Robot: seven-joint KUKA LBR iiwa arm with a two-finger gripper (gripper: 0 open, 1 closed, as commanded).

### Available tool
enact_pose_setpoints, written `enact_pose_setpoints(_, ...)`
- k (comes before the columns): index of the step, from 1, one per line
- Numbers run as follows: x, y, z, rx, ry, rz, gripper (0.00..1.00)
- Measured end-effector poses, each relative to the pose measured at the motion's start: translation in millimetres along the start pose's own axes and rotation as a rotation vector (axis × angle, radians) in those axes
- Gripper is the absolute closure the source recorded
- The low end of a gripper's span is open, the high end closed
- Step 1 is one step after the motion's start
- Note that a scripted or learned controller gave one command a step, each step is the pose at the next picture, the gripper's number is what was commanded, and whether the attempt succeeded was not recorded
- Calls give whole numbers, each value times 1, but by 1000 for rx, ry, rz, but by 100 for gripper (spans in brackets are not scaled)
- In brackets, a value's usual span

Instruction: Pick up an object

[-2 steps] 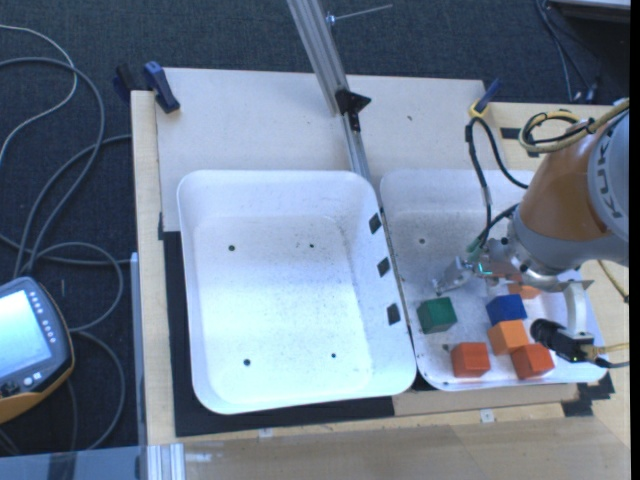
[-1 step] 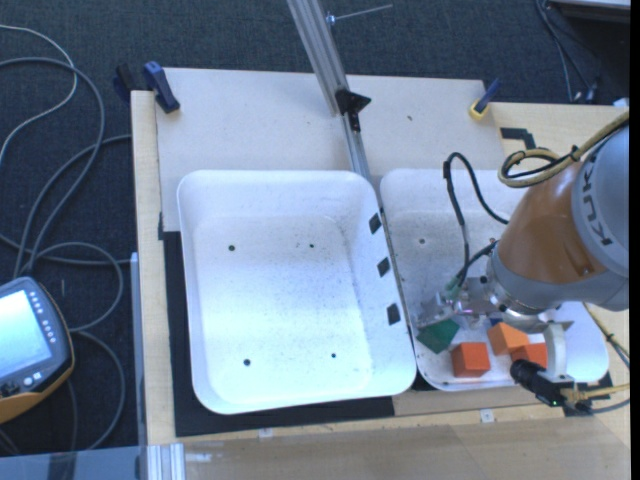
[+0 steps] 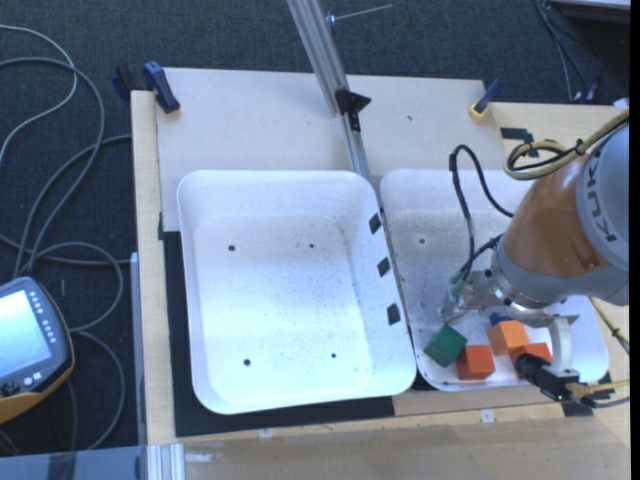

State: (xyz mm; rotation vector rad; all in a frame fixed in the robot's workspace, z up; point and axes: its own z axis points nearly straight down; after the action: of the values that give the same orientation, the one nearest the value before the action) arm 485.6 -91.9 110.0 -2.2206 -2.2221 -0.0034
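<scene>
Camera view: green block (image 3: 445,345), red block (image 3: 476,362) and orange block (image 3: 514,336) sit lower right, near rim of right bin (image 3: 425,208). Gripper (image 3: 478,300) just above them; can't tell its state. Green lies down-left of tool, nearest. Left bin (image 3: 210,193) farther left.

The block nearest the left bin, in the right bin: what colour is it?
Green; the block shows best in the camera view.

Light wooden bench (image 3: 260,118) stands on dark carpet (image 3: 80,18); loose cables (image 3: 40,158) lie on the carpet at left.
</scene>
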Motion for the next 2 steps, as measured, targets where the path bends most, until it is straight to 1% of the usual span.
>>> enact_pose_setpoints(1,0,0,1,1,0,1,0)
enact_pose_setpoints(2,8,-5,11,5,1,0,0)
